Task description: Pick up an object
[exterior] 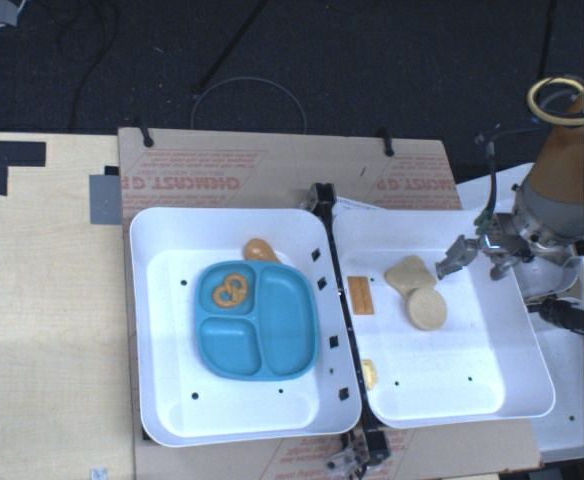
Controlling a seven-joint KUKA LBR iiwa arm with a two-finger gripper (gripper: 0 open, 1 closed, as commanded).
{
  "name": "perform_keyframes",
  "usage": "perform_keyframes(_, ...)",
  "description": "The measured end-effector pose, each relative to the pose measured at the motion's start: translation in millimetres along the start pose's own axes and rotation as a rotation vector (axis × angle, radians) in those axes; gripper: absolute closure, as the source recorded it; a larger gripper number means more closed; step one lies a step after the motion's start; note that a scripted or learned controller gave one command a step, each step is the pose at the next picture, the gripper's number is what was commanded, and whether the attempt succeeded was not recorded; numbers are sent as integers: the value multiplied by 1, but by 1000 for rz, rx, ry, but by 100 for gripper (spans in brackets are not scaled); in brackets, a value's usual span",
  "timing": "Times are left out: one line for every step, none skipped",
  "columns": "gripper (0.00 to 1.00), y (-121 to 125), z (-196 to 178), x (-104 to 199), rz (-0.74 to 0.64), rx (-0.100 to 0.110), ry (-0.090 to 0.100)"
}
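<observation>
Gripper (469,255) at right bin's (472,398) upper right, fingers apart, holding nothing. 2 beige pieces (417,290) just left of it, mid-right of frame. Likely light, stiff, smooth; pinch across narrow edges.

Two white bins (162,268) sat side by side. The left one held one blue divided tray (262,328), one pretzel (231,290) and one orange piece (259,251). The right one held two beige rounds (427,309), one brown wafer (360,295) and one yellowish bit (369,373).
</observation>
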State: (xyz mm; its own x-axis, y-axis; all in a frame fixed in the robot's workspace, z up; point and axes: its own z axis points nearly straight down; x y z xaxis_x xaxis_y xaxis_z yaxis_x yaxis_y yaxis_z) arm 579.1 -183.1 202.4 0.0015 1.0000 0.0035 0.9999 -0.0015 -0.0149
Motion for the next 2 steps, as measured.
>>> perform_keyframes(0, 3, -7, 0, -2, -12, -2)
perform_keyframes(0, 2, 57, 5, -2, -6, -1)
